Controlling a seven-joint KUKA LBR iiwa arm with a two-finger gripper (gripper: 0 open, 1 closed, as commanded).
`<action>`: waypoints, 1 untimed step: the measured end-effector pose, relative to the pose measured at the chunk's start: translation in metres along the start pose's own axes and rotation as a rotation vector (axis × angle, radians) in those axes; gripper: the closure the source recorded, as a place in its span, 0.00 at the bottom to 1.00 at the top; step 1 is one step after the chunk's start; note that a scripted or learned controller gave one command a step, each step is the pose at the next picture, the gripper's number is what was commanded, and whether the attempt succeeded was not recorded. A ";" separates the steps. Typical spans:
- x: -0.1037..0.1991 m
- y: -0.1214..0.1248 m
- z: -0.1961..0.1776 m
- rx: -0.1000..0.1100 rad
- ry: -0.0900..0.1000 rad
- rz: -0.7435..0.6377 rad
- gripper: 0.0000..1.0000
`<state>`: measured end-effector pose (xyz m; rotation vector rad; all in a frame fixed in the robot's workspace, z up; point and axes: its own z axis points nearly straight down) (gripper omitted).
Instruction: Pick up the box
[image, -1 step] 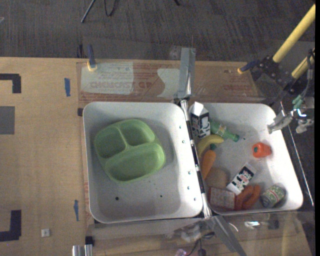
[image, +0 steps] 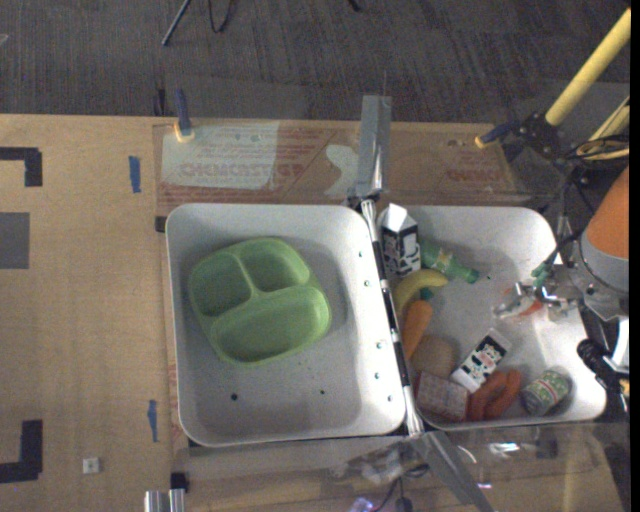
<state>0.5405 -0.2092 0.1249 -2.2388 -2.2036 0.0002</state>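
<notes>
A small white box with black cow patches (image: 482, 360) lies flat in the right bin (image: 520, 228), near its front. A white milk carton (image: 400, 242) stands at the bin's back left corner, against the divider. My gripper (image: 524, 299) hangs over the right part of this bin, up and to the right of the cow-patch box and apart from it. The grey arm with its orange band (image: 612, 232) comes in from the right edge. Nothing of the box sits in the gripper.
The right bin also holds a green bottle (image: 452, 266), a banana (image: 418, 286), a carrot (image: 415, 326), a potato (image: 435, 355), a reddish packet (image: 442, 396), a red sausage (image: 496, 394) and a can (image: 546, 392). A green divided plate (image: 260, 300) lies in the left bin (image: 300, 410).
</notes>
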 end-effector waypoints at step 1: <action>-0.002 -0.054 0.035 -0.001 0.013 -0.011 0.00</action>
